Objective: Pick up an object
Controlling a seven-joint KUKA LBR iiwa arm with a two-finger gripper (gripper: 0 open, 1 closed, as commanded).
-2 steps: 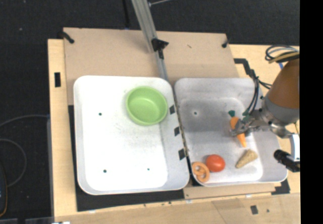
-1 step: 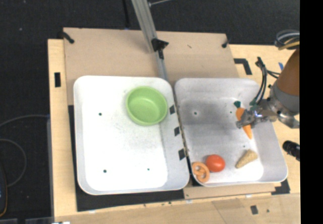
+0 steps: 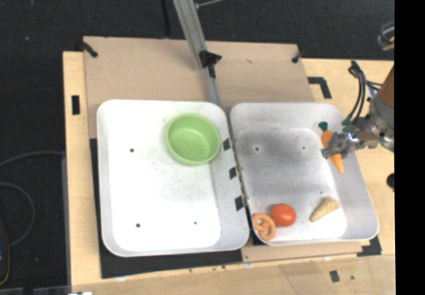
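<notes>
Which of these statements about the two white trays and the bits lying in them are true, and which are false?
1. The green bowl sits in the left bin. True.
2. The red tomato lies in the left bin. False: it lies in the right bin, near its front edge.
3. The gripper is at the right bin's right side, at an orange carrot. True.
4. The tan wedge lies inside the green bowl. False: it lies in the right bin, right of the tomato.
</notes>
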